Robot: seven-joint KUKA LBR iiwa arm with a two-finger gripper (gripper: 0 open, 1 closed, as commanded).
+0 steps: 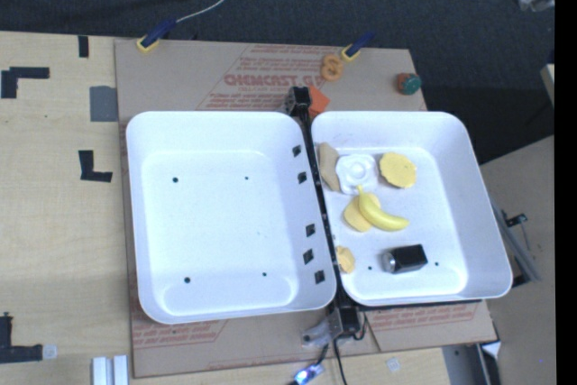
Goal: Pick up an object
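Objects to pick from all lie in the right-hand shallow white plastic bin (pixel 469 194), and the curved yellow plastic banana (pixel 374 213) near that bin's middle serves as the landmark. Just above the banana, touching its upper end, sits a round white lid-like disc (pixel 354 168); to the left of that disc, against the wall shared by the two bins, lies a flat tan wedge-shaped piece (pixel 327 169). Up and to the right of the banana rests a flat round yellow-orange disc (pixel 398 169), near the white disc but apart from it. Below the banana, slightly right, lies a small black rectangular block with a silvery end (pixel 403 259). Down and left of the banana, close to the shared wall, sits a small yellow-orange lump (pixel 344 260). Left of the banana, beyond that wall, is the left-hand shallow white plastic bin (pixel 216 212), with dark dots on its floor. Both bins rest on a brown cardboard sheet with red lettering (pixel 261 81); on it, well above the banana, lie a small orange ring-shaped piece (pixel 332 66) and, further right, a small teal and orange knob (pixel 408 84). No arm or gripper reaches over the bins, so its state and its place relative to the objects cannot be told.
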